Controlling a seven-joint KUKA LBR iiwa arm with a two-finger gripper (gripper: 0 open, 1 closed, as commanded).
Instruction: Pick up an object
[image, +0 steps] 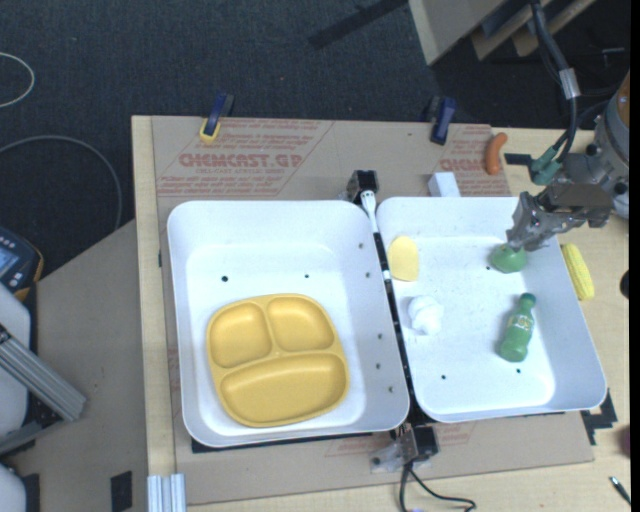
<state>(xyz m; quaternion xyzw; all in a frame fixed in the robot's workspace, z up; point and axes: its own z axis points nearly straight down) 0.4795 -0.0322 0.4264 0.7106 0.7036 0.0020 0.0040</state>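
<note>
Two bins, and the gripper (522, 240) is down at the right bin's (480, 395) far right corner, right over a small green object (508, 261). Nothing looks lifted yet; its grip I cannot tell.

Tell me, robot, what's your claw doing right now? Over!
Gripper low in right bin, right above green lump. Nothing seen between fingers. Green bottle lies near, apart. Over.
</note>
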